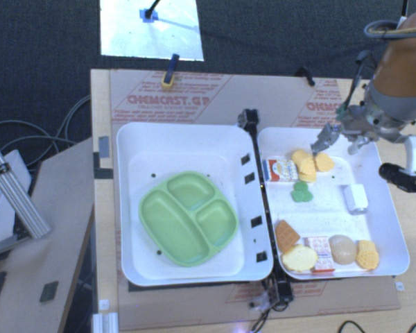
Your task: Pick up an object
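Round yellow toy bread point(299, 258) is seen at the white right bin's point(392, 217) near edge. Far behind it, the two-finger gripper point(340, 138) is held open, empty, beside yellow toy pieces point(307, 163).

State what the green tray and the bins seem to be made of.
Green tray: probably moulded plastic, matt pale green, with smooth rounded compartment walls. Bins: likely thin formed plastic, white and slightly glossy, with soft rounded rims. The look alone can't confirm either.
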`<state>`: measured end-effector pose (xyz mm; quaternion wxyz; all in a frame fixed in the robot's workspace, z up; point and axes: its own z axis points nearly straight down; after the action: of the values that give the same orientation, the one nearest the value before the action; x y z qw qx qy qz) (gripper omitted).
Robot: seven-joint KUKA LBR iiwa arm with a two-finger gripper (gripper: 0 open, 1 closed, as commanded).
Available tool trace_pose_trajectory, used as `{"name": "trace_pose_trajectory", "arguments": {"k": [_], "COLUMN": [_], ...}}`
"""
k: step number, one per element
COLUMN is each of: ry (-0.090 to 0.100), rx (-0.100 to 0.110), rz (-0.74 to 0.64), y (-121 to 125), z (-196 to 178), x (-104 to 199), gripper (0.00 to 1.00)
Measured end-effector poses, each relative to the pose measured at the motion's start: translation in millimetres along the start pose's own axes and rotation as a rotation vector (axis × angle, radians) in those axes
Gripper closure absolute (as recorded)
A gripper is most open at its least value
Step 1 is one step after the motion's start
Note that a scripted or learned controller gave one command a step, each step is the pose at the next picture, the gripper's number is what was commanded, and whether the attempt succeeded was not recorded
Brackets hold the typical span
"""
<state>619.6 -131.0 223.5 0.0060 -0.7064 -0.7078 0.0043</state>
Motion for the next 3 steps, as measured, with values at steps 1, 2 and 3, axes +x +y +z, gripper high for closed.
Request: {"name": "trace_pose_trajectory", "arguments": {"k": [1,2,3], "ry": [-0.002,-0.001,-0.001], "rx": [-0.011,-0.007,-0.005], "rz": [-0.002,-0.004,0.000], "y": [2,5,6], "z": [-6,41,107], "x": [0,6,1], "gripper": [0.00,0.00,0.00]}}
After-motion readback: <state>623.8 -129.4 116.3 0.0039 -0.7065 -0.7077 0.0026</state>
